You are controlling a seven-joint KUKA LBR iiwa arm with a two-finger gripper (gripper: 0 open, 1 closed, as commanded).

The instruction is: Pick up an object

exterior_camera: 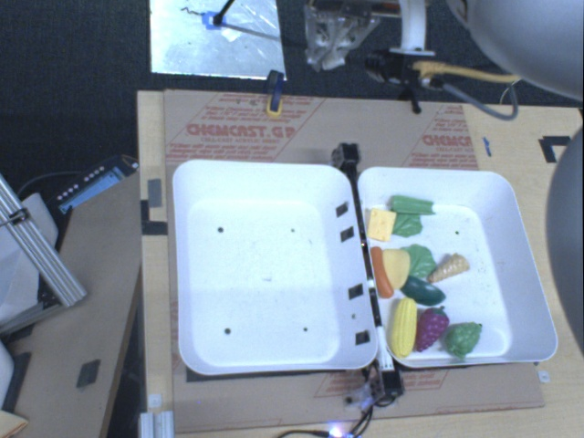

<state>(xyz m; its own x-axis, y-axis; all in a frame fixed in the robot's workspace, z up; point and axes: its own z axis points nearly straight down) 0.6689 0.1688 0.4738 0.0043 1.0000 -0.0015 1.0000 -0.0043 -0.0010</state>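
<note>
The robot's pale grey fingers (330, 46) hang high above the desk (301, 126), beyond the far edge of both bins; whether they are released or clenched cannot be told. The toy food sits in the right shallow white plastic bin (520, 245): yellow plastic corn cob (402, 327), purple grape bunch (432, 328), orange carrot (381, 272), yellow cheese wedge (380, 224).

Red lettering on the brown board (239, 128) under the bins seems to read "CHEMCAST GP", repeated at right, mirrored.
</note>
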